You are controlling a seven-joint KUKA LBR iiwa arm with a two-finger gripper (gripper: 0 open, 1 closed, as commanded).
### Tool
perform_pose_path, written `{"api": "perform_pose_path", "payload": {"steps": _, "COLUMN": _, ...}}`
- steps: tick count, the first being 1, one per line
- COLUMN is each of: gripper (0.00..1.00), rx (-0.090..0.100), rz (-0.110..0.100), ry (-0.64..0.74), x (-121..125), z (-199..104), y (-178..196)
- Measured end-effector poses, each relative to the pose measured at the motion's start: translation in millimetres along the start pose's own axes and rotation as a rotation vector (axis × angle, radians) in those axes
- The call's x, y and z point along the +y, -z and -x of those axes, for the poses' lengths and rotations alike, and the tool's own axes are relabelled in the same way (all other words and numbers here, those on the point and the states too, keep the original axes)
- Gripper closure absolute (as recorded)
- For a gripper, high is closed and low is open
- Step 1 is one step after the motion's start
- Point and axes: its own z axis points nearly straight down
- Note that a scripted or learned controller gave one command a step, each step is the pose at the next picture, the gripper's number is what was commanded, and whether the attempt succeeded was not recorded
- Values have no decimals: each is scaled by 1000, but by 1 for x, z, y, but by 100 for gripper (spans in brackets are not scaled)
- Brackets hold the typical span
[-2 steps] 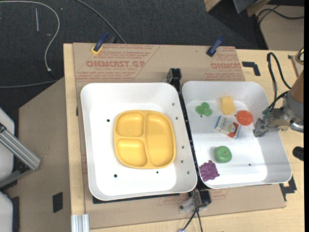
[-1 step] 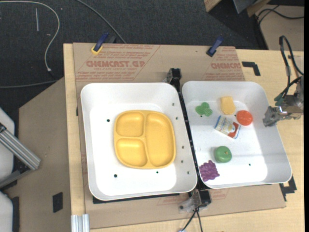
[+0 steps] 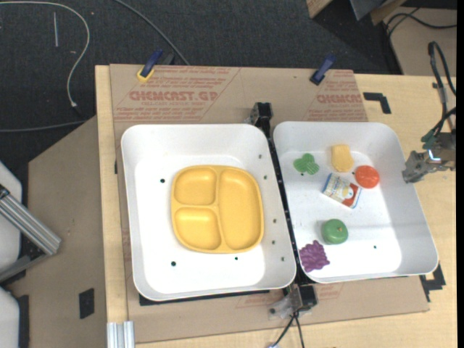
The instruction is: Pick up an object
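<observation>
The robot's gripper [image 3: 419, 167] hung at the right rim of the right-hand bin [image 3: 409, 223], outside the clutter and touching nothing, and from where I stood it was too small and too much in shadow to tell how it was set. Nearest to it inside the bin lay an orange-red round toy [image 3: 367, 177], just beside a small printed carton [image 3: 341, 189] lying flat and skewed; a yellow block-like piece [image 3: 342, 157] sat just above them toward the far wall, with a green leafy toy [image 3: 306, 164] to its left. Closer to the near wall rested a green apple-shaped toy [image 3: 334, 230], and at the bin's near left corner a purple grape bunch [image 3: 313, 255]. All looked like light, hollow plastic play food, stiff rather than soft and in no way fragile, though the smooth rounded ones would likely roll or squirt out of a pinch taken off-centre. The round orange-red toy seemed the easiest reach, best taken across its widest part; the carton, being flat-sided, would probably offer the surest hold across its narrow edges, if the neighbouring toy left room for a finger. The knobbly grape bunch might grip well but sat hard against the wall. In the left-hand bin [image 3: 141, 216] a yellow three-section plate [image 3: 217, 209] lay well apart from all of this, broad and shallow, an awkward thing to pinch except at its rim
</observation>
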Motion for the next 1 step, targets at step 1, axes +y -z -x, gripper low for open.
{"api": "perform_pose_path", "payload": {"steps": 1, "gripper": 100, "rx": 1, "rz": -1, "ry": 3, "x": 13, "z": -52, "y": 9}}
